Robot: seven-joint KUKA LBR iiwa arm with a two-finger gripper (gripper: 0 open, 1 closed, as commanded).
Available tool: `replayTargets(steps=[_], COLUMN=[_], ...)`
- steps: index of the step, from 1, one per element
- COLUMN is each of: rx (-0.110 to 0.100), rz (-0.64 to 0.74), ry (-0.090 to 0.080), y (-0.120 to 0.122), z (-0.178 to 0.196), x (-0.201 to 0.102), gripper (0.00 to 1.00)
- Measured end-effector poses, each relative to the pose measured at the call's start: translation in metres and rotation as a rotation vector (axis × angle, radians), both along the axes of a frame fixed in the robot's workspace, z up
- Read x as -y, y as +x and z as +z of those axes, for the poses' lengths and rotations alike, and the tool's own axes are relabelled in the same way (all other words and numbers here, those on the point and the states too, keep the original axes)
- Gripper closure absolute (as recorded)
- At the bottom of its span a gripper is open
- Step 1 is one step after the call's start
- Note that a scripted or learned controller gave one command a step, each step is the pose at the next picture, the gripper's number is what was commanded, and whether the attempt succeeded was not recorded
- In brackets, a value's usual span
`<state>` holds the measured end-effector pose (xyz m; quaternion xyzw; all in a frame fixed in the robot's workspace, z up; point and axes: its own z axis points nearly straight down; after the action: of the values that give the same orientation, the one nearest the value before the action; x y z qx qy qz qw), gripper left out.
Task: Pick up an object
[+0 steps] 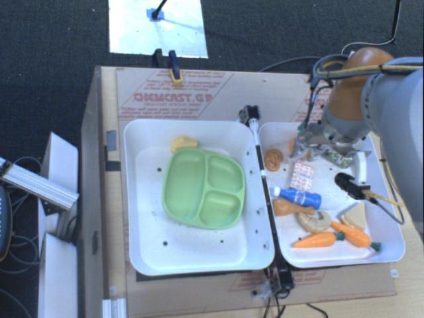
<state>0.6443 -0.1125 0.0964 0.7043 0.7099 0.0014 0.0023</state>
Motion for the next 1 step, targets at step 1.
replayTargets(steps=[1], rx=[0.0], rz=[-0.002], ry=[0.002], y=[-0.0309], z=[0.0894], x=[-0.0802], gripper=[1.0])
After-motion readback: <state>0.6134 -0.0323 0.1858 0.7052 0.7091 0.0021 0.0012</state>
